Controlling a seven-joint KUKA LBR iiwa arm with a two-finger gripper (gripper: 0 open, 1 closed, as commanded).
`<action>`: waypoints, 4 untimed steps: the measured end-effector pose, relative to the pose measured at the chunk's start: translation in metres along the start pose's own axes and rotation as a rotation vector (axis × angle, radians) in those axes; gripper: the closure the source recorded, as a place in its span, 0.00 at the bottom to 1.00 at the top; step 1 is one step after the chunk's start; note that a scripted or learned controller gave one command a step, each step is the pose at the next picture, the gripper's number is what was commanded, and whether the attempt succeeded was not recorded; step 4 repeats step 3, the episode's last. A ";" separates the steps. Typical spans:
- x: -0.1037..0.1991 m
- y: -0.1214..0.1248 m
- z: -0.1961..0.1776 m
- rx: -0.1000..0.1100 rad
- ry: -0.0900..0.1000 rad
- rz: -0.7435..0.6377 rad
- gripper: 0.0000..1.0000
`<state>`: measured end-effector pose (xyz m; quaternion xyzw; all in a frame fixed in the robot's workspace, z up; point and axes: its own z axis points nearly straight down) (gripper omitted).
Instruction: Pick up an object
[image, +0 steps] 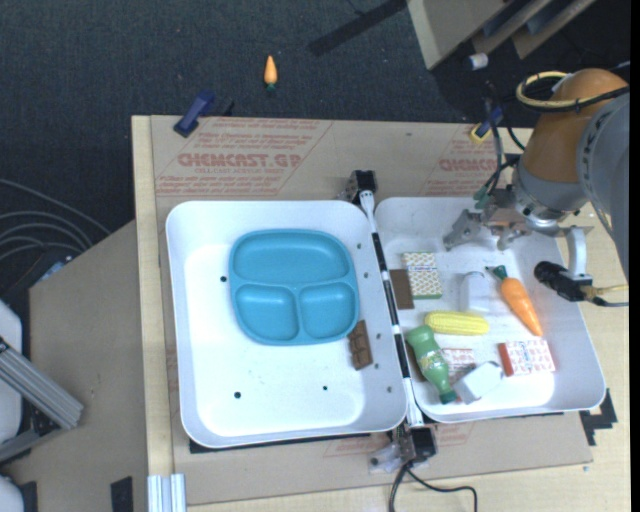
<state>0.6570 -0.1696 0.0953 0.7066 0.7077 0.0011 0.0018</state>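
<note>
Two white bins side by side on the bench; left bin (200, 380) holds a blue tray (293, 285) w/ three compartments, lying flat near the bin's upper middle; a small brown block (360, 347) sits just beside the tray's lower right corner, near the divider.

Right bin (585, 385) holds the loose items: corn (457, 323) lying roughly crosswise at centre; green bottle (430, 360) just below it, tilted, cap end toward the front; carrot (520, 303) to the right of the corn, slanted, leafy end up; dotted card (422, 274) at upper left w/ a brown strip (402, 289) beside it; red-and-white packet (526, 357) near the right front; a white block (478, 381) touching the bottle's lower end.

Arm comes in from the right, orange band (565, 130) above the wrist; gripper (482, 226) is over the right bin's back part, above the card and carrot, apart from both; nothing visible between its fingers; whether they're spread or closed, can't tell.
</note>
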 end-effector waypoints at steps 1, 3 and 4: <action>0.000 0.001 -0.010 -0.003 0.000 0.000 1.00; -0.005 0.010 0.011 0.002 0.000 0.001 0.00; -0.005 0.010 0.011 0.002 0.000 0.001 0.00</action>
